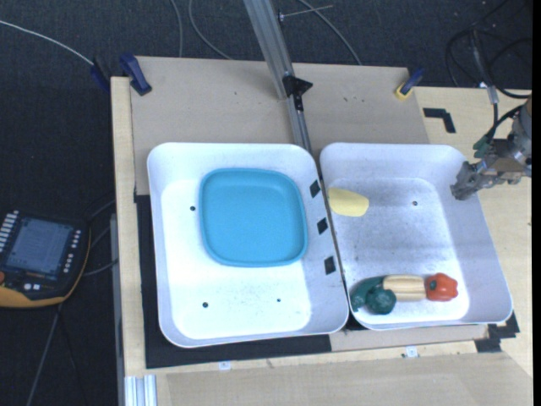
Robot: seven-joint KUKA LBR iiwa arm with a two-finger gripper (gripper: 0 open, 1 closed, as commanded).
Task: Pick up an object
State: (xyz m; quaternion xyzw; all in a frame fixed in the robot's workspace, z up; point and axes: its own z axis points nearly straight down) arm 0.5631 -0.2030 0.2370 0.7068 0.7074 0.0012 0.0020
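The desk [211,91] carries two bins. The left bin [169,227] holds a blue plate [254,216]. The right bin [473,244] holds a yellow piece [347,202] at its left edge, probably light and smooth, best pinched across its width. The tool [467,184] hovers at the right rim; its state I cannot tell.

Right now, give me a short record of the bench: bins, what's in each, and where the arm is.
left bin: blue plate
right bin: yellow piece near its left wall; green item, tan item and red item in a row along the near edge
gripper: over the right bin's right rim, apart from all items
held: nothing seen
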